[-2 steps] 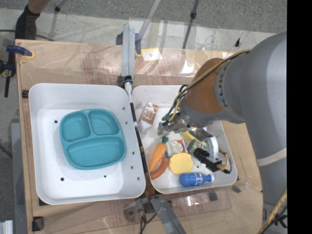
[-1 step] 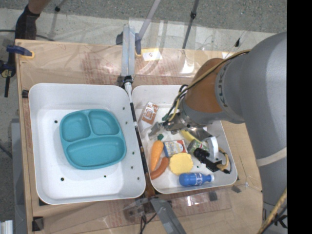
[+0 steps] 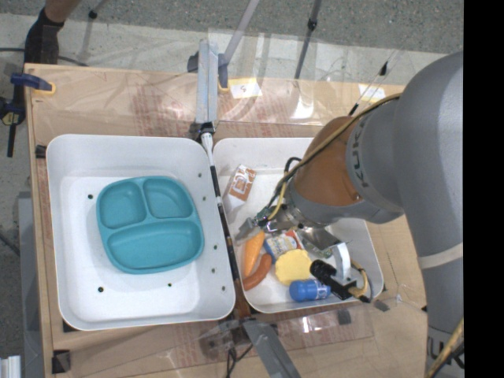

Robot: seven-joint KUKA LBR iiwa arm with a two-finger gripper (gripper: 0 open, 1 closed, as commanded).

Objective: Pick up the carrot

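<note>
The carrot (image 3: 253, 260) is an orange, tapered piece lying lengthwise in the right bin (image 3: 372, 252), close to its left wall. My gripper (image 3: 262, 226) hangs just above the carrot's far end, low over the bin. The grey arm with its orange band (image 3: 327, 181) covers the middle of that bin. I see nothing clearly held by the gripper.
Beside the carrot lie a yellow piece (image 3: 290, 267), a blue object (image 3: 305, 291) and a small blue-and-white packet (image 3: 279, 246). A brown snack packet (image 3: 240, 183) sits at the back of the right bin. The left bin (image 3: 71, 181) holds a teal divided plate (image 3: 148, 223).
</note>
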